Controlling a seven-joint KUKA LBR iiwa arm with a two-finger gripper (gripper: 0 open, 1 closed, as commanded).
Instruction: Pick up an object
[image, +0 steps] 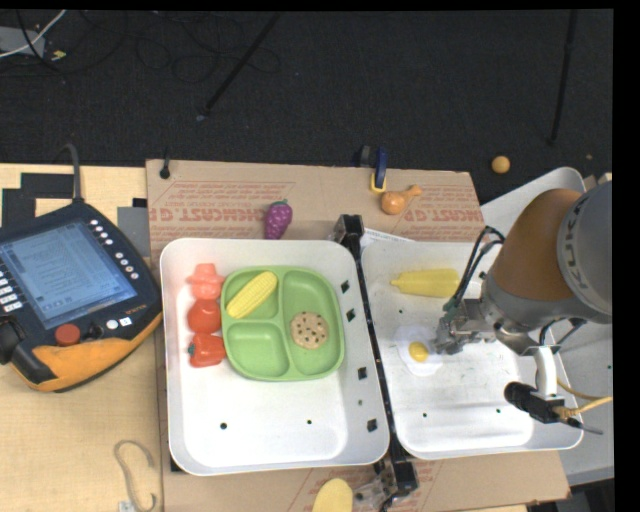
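The gripper (447, 338) is down inside the right bin (470, 420), low over its floor, and whether it is spread or pressed together cannot be told, since the wrist hides its tips. Just beside it, on the side away from the arm, a fried egg toy (419, 352) lies flat on the bin floor; nothing shows it lifted or caught, so it seems the likeliest target but not yet taken. A little farther off, toward the back wall of the same bin, lies a yellow corn cob (426, 283). Well away across the divider, the left bin (260, 430) holds a green divided plate (282, 325) carrying a second corn cob (250, 293) and a cookie (309, 329), with red toy pieces (204, 315) along its far side. By my reading the reach is made while grasp and lift are still to come
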